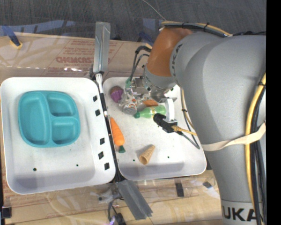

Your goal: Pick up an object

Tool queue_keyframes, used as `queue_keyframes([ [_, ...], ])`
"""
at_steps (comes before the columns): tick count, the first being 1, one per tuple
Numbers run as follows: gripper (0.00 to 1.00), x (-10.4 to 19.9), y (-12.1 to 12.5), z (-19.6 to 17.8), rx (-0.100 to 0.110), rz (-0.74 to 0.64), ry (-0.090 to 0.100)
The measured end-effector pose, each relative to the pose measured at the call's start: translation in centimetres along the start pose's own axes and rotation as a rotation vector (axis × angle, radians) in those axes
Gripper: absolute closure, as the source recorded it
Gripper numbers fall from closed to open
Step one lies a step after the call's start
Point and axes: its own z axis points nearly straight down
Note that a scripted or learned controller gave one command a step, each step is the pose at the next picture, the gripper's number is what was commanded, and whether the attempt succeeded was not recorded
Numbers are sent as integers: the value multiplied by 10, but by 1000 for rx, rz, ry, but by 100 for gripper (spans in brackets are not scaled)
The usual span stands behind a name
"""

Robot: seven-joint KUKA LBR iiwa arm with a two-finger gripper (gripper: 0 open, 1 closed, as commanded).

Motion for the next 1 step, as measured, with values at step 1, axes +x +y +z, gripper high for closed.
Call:
queue_keyframes([
  [1, 100, 66, 12, -108, -14, 2, 1],
])
